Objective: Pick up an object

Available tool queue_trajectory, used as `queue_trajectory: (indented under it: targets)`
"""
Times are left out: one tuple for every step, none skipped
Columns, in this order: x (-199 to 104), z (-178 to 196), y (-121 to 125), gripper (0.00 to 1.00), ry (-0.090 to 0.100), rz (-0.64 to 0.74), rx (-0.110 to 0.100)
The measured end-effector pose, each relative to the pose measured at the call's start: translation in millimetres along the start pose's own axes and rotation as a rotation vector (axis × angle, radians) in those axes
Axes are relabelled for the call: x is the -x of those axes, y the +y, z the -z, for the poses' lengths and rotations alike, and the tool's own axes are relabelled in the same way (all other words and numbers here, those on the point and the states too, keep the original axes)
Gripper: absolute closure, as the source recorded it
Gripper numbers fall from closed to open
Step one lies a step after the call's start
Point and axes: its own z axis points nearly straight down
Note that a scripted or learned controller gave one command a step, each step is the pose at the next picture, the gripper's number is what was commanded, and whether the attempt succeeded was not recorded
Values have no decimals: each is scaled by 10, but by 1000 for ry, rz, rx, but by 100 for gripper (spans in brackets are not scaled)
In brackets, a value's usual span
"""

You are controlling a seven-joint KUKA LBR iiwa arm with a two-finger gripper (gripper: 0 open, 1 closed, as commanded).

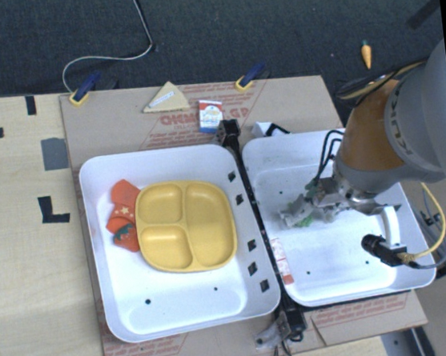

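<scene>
A yellow divided plate (186, 224) lies in the left bin (126, 306). Partly under the plate's left edge sits a red and orange toy (122, 214). My gripper (298, 212) is low in the right bin (331, 273), near that bin's middle and pointing left. Something small and greyish-green shows at its tip, too blurred to tell apart from the fingers. A small pale packet (277, 250) lies against the divider between the bins, below and to the left of the gripper.
Behind the bins, a red and white carton (210, 116) and a tan wedge (166, 98) rest on the cardboard sheet. Blue clips (251, 74) hold the sheet's far edge. The grey and orange arm (380, 142) covers the right bin's right side.
</scene>
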Motion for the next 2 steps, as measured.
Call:
queue_trajectory:
  targets:
    - [-306,-92,239,0,-3,-1,7]
    - [-301,4,241,100,-5,0,8]
